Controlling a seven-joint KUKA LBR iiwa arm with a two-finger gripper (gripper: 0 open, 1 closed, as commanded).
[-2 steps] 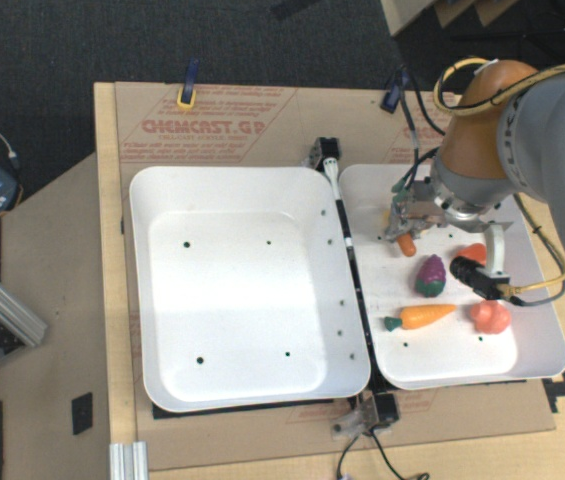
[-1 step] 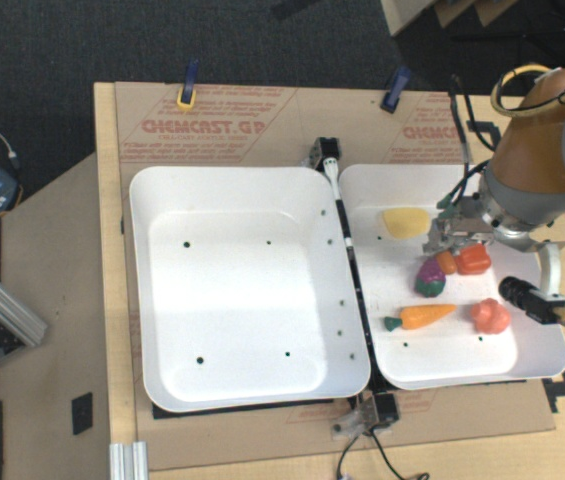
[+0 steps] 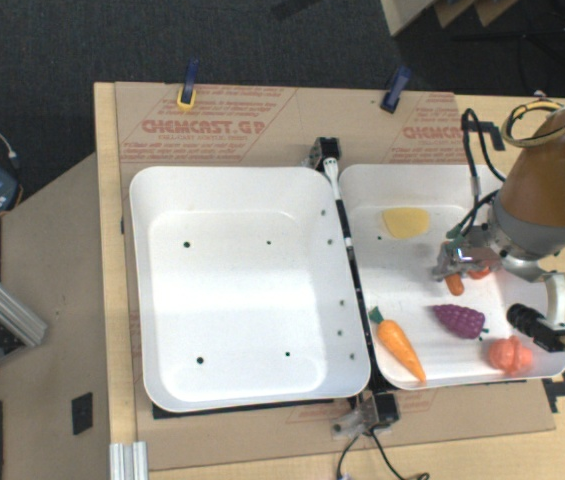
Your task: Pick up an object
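Progress on the pick stood at the approach stage, with nothing lifted. Claw (image 3: 459, 261) was low inside the right bin (image 3: 417, 183), at its middle, directly above a small orange-red piece (image 3: 455, 285) that lay on the bin floor just beneath the tips. Whether the claw was spread or closed could not be told from this angle, and no object was seen between its parts. Remaining candidates all rested on the bin floor: a pale yellow piece (image 3: 405, 222) toward the far wall, a purple grape bunch (image 3: 459, 320) nearer the front, a carrot (image 3: 400, 348) at the front left corner, and a pink-red fruit (image 3: 509, 355) at the front right. Left bin (image 3: 152, 268) carried nothing to report. Grasp, closure and lift were judged outstanding.
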